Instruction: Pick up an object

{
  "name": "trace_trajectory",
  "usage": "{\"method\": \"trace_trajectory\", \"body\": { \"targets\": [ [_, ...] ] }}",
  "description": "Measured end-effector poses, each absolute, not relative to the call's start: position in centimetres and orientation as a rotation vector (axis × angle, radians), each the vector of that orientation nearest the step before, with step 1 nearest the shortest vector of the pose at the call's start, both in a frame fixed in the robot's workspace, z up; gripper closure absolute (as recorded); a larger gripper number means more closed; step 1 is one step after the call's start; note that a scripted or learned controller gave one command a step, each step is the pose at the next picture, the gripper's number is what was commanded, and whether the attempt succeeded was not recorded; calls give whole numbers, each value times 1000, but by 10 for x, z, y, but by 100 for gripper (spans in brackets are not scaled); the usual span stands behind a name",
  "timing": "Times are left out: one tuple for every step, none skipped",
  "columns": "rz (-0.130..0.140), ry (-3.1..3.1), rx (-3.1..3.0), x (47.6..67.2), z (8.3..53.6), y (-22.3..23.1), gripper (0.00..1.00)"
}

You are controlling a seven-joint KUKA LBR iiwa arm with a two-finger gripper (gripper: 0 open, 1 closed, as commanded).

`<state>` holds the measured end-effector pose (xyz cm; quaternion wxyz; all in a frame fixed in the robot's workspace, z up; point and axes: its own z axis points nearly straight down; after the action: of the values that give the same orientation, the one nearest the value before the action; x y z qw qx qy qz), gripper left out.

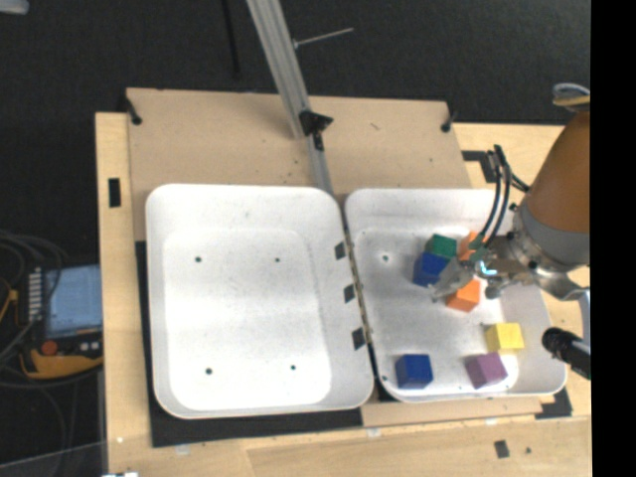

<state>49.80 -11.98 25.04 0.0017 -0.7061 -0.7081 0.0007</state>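
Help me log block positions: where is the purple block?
The purple block lies in the right bin, near its front edge, just below the yellow block and right of a blue block.

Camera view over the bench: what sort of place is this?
Probably a robotics lab test bench. Two shallow white plastic bins sit on a wooden board, the grey, orange-banded robot arm reaches over small coloured cubes, and a handheld controller lies beside them.
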Motion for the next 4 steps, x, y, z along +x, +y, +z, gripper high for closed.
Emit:
{"method": "trace_trajectory", "body": {
  "targets": [
    [-3,-2222,-2223,499,253,-120,0],
    [7,-2218,-2221,499,189,-123,0],
    [6,-2218,-2220,490,134,-118,0],
    [0,-2221,-2226,491,97,-120,0]
  ]
}}
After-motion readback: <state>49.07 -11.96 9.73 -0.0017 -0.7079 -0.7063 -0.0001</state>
